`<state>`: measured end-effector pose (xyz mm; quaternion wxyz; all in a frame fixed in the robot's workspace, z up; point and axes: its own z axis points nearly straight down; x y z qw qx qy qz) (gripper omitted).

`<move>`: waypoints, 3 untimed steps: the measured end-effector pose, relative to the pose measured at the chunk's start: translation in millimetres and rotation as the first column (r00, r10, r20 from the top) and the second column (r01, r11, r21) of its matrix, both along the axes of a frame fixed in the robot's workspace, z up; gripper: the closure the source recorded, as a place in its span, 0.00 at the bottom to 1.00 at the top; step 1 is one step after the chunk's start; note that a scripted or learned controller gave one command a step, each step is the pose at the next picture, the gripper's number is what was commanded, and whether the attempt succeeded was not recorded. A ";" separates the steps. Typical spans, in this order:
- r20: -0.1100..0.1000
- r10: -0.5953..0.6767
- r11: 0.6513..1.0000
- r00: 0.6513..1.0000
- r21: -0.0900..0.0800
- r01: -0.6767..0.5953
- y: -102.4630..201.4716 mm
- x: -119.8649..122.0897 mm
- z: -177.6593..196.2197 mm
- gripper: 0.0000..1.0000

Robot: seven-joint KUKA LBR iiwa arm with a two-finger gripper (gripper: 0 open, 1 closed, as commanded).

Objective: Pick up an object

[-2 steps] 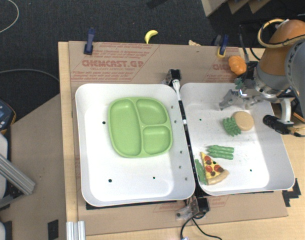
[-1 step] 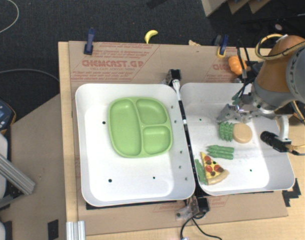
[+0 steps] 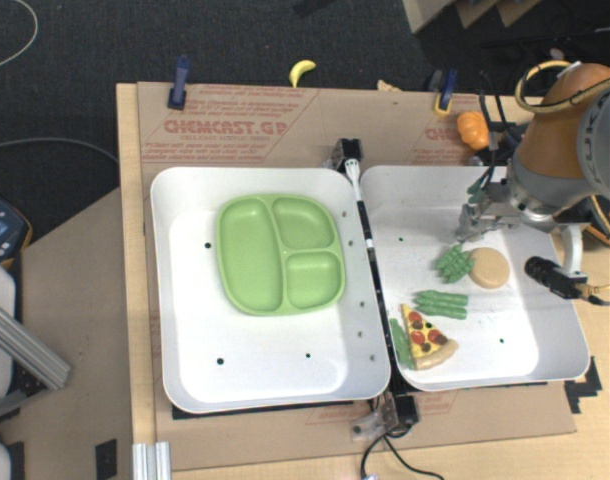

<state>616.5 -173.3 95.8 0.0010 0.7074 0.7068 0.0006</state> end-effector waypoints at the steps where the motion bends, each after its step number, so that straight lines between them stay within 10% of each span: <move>1: 0.003 0.008 1.000 1.000 0.001 -0.008 75.5 52.8 -11.0 1.00; 3: 0.006 0.016 1.000 1.000 0.009 -0.016 369.8 36.4 141.5 1.00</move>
